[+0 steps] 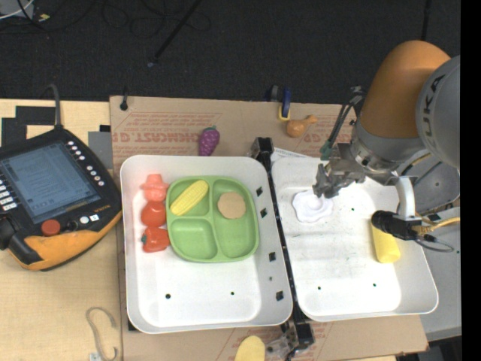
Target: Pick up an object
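1. 2 bins lie side by side; nearest us, at the bench's front edge, we see a yellow lump (250, 347) outside both.
2. In the right bin (353, 292) we count 2 candidates: a yellow block (387, 244) near the right wall, and a white lump (310, 207) further back, toward the left wall.
3. The yellow block's long axis runs roughly front to back; a black part of the arm's rigging lies across its far end.
4. The white lump has no clear long axis; it looks soft and roundish.
5. The gripper (325, 189) hangs just behind and to the right of the white lump, its tips at the lump's far edge. We cannot tell whether they touch it.
6. We cannot tell the claw's state: the dark fingers merge from this angle, and nothing shows between them.
7. We judge the white lump the likely target. It lies a little forward and left of the claw, much nearer than the yellow block.
8. The left bin (195, 307) holds a green tray (197, 241) with corn (188, 196) and a cookie (231, 205), well apart from the claw.
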### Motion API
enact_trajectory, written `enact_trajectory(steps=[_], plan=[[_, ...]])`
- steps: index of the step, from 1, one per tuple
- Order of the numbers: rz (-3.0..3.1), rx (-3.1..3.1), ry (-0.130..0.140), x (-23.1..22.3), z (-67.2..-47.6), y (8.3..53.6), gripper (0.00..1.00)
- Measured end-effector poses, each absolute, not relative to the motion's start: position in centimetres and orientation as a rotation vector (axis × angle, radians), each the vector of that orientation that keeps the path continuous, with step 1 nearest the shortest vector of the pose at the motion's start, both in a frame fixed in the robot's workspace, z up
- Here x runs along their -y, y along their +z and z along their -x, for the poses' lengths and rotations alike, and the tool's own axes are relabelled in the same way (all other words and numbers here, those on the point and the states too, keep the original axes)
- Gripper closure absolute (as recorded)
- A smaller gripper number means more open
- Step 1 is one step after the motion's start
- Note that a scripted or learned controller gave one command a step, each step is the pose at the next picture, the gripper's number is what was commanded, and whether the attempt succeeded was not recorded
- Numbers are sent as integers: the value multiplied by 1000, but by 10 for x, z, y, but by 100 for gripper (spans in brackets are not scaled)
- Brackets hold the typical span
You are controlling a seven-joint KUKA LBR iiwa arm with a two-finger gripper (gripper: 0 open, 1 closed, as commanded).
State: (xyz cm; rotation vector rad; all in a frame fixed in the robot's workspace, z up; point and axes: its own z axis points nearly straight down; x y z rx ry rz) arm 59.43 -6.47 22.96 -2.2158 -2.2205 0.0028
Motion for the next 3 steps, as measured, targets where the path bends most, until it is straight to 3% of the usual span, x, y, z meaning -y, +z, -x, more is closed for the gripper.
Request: enact_trajectory(steps=[2, 3], plan=[[2215, 2221, 2, -36, -592, 216, 100], [2221, 2220, 0, -39, -595, 234, 100]])
